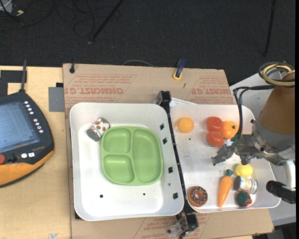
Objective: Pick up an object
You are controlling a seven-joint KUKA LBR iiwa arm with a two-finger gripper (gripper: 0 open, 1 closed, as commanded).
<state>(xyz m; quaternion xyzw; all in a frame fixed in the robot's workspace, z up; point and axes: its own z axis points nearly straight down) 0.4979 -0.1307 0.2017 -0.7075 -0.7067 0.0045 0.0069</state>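
The gripper [234, 153] hangs low over the right bin [199, 143], its fingers spread apart and clamped on nothing. Just at its 5 o'clock lies a lemon [244, 171], with a carrot [224, 189] below it. Two tomatoes [215, 131] sit at the gripper's 11 o'clock, an orange [185, 125] at 10. The left bin [84, 183] bears a green plate [130, 155].

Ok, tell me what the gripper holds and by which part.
Cannot be told. The gripper hangs over the right bin beside the tomatoes, nothing visibly between its fingers.
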